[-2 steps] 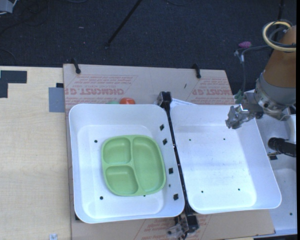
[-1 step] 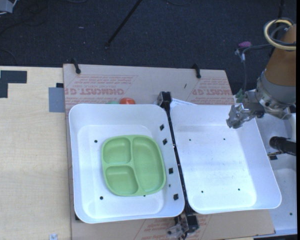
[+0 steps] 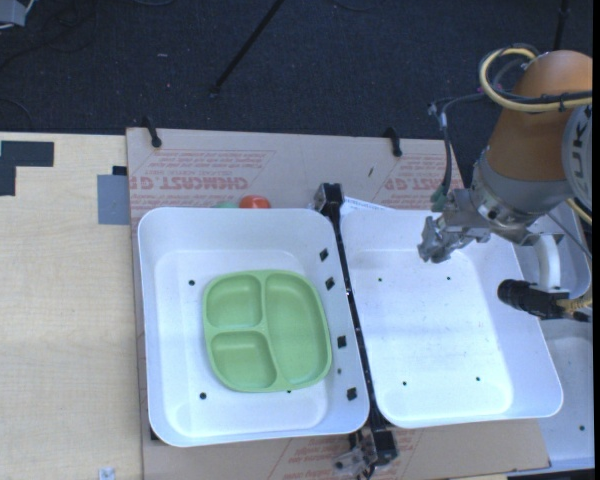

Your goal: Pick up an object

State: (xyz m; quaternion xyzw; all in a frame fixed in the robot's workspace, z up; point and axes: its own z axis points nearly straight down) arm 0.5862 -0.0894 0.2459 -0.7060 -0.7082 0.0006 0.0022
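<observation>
Bright, even light; perhaps slightly soft.

The arm (image 3: 540, 118) is cut off by the right edge, so its upper links go unseen. The gripper (image 3: 438, 243) is small and dark — its jaws blur into one mass. An orange object (image 3: 254, 203) and a green one (image 3: 225, 206) beside it sit half hidden behind the left bin's far rim (image 3: 230, 212) — neither can be identified.
</observation>
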